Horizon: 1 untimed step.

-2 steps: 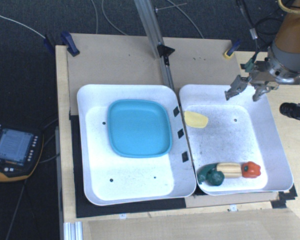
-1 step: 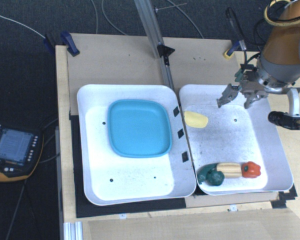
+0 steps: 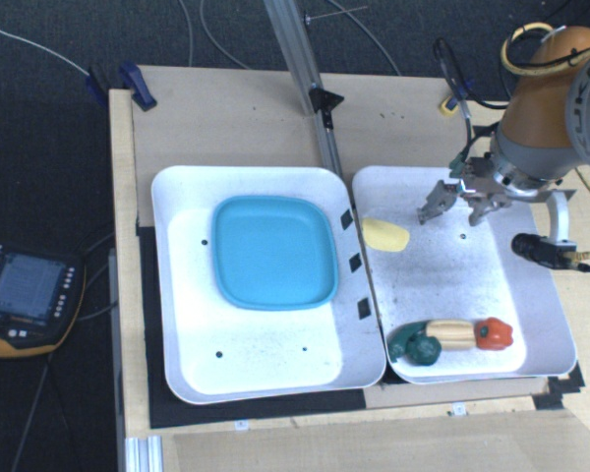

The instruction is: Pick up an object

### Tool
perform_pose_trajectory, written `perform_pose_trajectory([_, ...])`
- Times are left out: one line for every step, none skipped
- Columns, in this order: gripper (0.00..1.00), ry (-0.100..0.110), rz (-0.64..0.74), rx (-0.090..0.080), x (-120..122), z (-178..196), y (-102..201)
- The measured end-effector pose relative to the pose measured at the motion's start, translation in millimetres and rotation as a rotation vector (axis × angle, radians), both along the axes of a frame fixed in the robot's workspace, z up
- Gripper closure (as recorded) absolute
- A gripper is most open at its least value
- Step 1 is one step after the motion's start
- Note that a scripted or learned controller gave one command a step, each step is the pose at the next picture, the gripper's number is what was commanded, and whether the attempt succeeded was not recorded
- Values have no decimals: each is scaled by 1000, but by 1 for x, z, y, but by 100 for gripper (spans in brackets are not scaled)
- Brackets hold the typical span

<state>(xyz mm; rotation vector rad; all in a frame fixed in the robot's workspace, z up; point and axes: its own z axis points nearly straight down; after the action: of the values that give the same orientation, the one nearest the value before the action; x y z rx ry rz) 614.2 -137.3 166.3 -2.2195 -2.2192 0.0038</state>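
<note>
Over the right shallow white bin (image 3: 531,303), jaws (image 3: 460,203) spread, empty; small yellow rounded object (image 3: 385,235) at their 8 o'clock hugs the wall, so a pinch may skid off.

Even, fairly bright light falls from above, so shadows stay short and soft, with a faint dark edge under the rim of the left bin (image 3: 177,293) and the right bin (image 3: 531,293). The white bins are close to overexposed and show little surface detail. The blue tray (image 3: 273,252) carries a mild sheen. The dark carpet (image 3: 39,146) looks grainy. Focus is moderately soft overall, and fine edges look slightly smeared.
</note>
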Motion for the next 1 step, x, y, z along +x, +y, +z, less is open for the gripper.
perform_pose_trajectory([0, 1, 0, 0, 5, -61, 2])
